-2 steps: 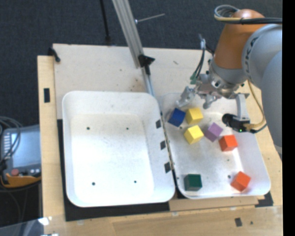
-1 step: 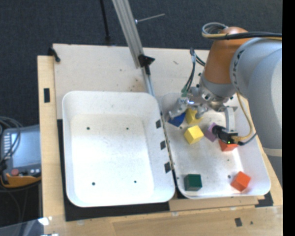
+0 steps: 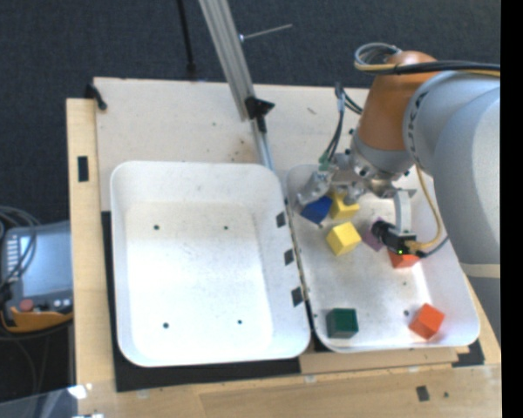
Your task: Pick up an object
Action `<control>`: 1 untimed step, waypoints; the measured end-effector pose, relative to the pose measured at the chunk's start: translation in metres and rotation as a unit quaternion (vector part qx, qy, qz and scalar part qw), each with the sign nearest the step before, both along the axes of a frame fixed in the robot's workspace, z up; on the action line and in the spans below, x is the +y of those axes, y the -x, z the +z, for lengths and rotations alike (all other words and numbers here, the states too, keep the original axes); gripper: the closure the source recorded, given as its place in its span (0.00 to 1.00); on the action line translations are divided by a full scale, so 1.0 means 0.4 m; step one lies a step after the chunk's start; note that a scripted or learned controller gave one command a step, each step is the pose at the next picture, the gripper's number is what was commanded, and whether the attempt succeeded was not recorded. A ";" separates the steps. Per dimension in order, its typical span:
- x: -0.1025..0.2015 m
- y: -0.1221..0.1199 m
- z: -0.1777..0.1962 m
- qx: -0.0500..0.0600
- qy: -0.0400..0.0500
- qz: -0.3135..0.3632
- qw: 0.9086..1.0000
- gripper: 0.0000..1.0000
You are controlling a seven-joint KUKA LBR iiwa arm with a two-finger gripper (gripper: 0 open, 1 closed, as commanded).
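Overhead, two white bins sit side by side on a wooden bench. The right bin (image 3: 444,286) holds every block. The arm (image 3: 436,138) reaches into its far end, and the gripper (image 3: 338,188) hangs low there; whether its fingers are apart or together cannot be told. A blue block (image 3: 315,211) lies just beside the gripper, with a small yellow block (image 3: 345,205) touching it. Nearer the bin's middle lies a bigger yellow block (image 3: 343,239), then a purple block (image 3: 372,239) partly hidden by cables. A green block (image 3: 341,322) and an orange block (image 3: 427,320) sit at the near end. The left bin (image 3: 200,259) adjoins.
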State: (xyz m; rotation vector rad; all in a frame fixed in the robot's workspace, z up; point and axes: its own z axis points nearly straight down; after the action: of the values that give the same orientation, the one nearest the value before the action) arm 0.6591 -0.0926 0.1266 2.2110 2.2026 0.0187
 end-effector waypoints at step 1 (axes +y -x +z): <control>-0.002 -0.002 0.025 -0.002 0.000 -0.002 1.000 1.00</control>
State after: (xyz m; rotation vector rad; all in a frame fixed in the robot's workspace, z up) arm 0.6601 -0.0935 0.1367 2.2134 2.1967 0.0230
